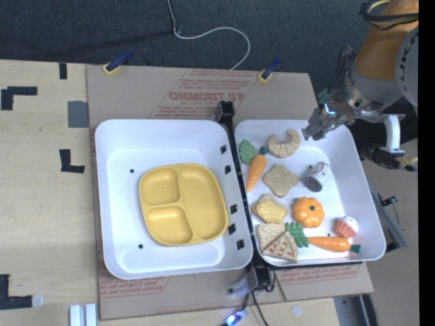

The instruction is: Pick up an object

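Over the far right corner of the right bin [363,182] hangs the end effector [317,129], its dark tip just above the bin's upper rim; from where I stand I cannot tell how it is set, and nothing shows in its grip. The grey arm [380,60] with its orange band reaches in from the right.

Below it, toy food lies scattered across the right bin. A pale croissant [284,143] sits nearest the end effector, just to its left. Beside that, against the dividing wall, are a green broccoli piece [246,149] and a slim carrot [255,170] lying lengthwise. A slice of bread [280,179] lies in the middle, with a small grey and white object [315,176] to its right. Nearer the front are a yellowish pastry [270,210], an orange pumpkin [308,211], a pizza wedge [277,242], a second carrot [329,244] and a small red and white piece [346,226].

The left bin [115,182] holds a yellow divided plate [182,204], lying flat. Both bins rest on cardboard [197,97] on the tabletop [34,202].
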Controlling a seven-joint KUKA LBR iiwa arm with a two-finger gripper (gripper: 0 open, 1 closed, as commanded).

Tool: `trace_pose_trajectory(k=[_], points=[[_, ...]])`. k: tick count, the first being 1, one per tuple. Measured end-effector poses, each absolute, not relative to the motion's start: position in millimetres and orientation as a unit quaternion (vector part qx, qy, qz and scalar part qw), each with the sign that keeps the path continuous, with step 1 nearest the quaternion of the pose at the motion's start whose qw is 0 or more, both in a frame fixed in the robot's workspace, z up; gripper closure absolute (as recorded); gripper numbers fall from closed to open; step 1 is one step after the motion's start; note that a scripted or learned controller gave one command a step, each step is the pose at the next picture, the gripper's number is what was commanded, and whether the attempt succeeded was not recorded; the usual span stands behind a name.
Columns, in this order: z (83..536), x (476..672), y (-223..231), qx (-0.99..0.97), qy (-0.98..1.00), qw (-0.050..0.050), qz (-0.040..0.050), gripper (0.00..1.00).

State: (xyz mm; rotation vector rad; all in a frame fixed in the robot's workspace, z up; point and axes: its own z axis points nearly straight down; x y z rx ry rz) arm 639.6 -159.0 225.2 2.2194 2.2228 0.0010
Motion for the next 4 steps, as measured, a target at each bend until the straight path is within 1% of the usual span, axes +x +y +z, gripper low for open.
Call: trace_pose_trajectory(k=[1, 2, 3, 4], points=[[214.2, 604.4, -119.7, 0.706, 0.708, -0.002, -0.0012, 1.0], [221.3, 576.4, -69.1, 0.705, 0.709, -0.002, -0.0005, 1.0], [213.0, 535.8, -34.5, 0.706, 0.708, -0.002, -0.0015, 1.0], [231.4, 503.6, 10.6, 0.705, 0.709, -0.002, -0.0006, 1.0]])
